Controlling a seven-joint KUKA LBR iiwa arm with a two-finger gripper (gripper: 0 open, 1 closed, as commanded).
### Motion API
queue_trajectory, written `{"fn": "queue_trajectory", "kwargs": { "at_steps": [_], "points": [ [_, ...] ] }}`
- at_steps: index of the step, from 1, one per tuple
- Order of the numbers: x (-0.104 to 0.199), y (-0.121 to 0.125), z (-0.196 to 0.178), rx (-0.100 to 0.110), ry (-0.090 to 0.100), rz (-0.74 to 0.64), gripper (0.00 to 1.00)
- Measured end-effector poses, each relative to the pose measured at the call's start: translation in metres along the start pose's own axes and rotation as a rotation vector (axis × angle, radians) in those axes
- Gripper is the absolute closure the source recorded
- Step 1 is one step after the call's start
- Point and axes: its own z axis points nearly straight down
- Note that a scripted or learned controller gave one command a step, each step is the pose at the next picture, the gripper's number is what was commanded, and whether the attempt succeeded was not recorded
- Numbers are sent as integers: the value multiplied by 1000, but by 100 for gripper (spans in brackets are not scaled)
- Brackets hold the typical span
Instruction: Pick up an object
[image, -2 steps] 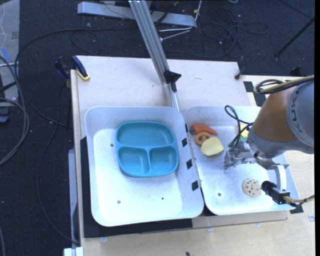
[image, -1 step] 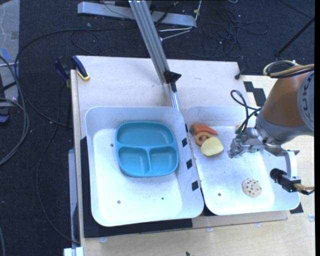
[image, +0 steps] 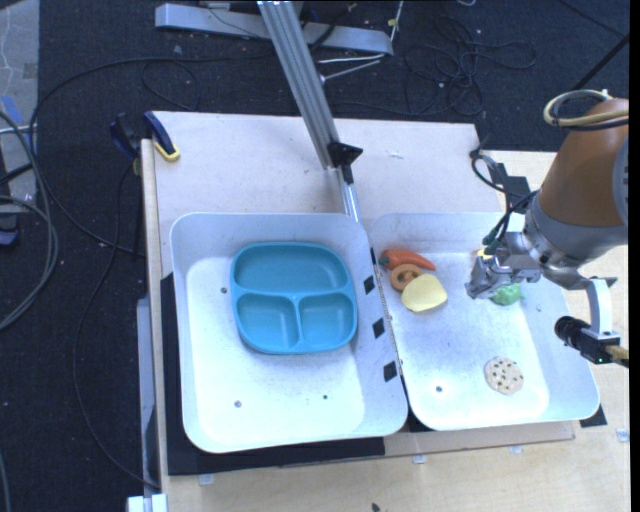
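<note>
In the right bin (image: 540, 400) lie an orange carrot (image: 408, 260), a yellow rounded piece (image: 424, 293) touching it, a round cookie (image: 504, 375) near the front, and a small green object (image: 509, 294) at the right. My gripper (image: 487, 283) is down over the right bin's far right part, right beside the green object and partly covering it. How the jaws stand is hidden by the wrist. The left bin (image: 200, 390) holds a blue divided tray (image: 295, 297).
A slanted metal pole (image: 310, 90) runs from the top down to the seam between the bins. Black clips sit along that seam. Cables hang beside the arm at the right. A blue and yellow tool (image: 160, 138) lies on the bench's far left corner.
</note>
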Motion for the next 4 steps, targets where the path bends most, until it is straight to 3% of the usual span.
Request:
{"fn": "queue_trajectory", "kwargs": {
  "at_steps": [1,4],
  "points": [
    [0,1,-23,2,0,0,100],
    [171,31,-21,3,3,-5,100]
  ]
}}
